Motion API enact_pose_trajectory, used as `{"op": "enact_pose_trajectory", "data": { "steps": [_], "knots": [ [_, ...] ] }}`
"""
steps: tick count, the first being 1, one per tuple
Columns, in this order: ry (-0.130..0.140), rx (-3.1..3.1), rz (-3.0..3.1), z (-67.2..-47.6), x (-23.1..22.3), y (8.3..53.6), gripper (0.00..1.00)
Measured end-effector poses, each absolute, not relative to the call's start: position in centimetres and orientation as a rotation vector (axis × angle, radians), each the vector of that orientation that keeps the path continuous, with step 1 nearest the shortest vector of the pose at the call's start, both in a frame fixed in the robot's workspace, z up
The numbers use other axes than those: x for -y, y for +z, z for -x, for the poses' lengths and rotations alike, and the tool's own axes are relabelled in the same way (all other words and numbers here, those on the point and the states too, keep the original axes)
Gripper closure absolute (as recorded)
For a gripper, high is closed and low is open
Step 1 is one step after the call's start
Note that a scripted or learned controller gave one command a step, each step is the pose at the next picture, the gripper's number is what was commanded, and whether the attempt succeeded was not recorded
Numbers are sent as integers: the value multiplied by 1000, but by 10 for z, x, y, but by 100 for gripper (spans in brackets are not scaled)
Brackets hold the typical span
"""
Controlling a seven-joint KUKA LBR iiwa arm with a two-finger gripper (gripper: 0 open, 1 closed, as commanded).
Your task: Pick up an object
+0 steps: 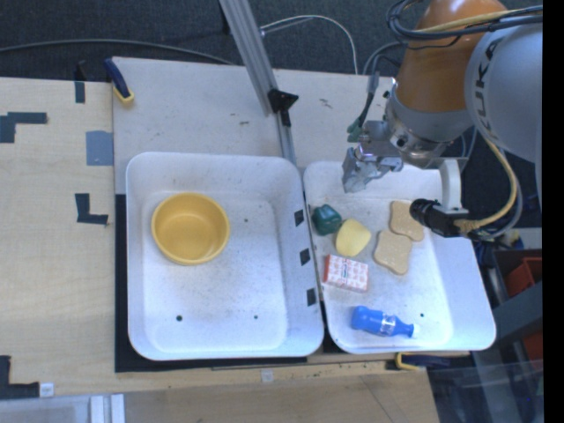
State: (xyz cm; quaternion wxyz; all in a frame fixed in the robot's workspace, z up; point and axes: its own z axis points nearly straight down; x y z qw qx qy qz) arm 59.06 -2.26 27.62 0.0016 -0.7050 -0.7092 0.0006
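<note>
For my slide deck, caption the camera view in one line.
Gripper poised over the right bin above scattered items; yellow bowl sits in the left bin.

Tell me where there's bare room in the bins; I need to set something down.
Left bin: bare everywhere right of and below the yellow bowl. Right bin: crowded mid-floor around the green piece, yellow piece, box and bottle; bare at its near right corner.

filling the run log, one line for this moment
claw: over right white bin, far edge | holding: nothing visible | nearest: dark green object
</note>
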Motion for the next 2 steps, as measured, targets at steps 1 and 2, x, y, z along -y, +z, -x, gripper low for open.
{"op": "enact_pose_trajectory", "data": {
  "steps": [1, 2],
  "knots": [
    [2, 2226, 2213, -579, -23, 272, 100],
    [3, 2226, 2211, -553, -72, 268, 100]
  ]
}}
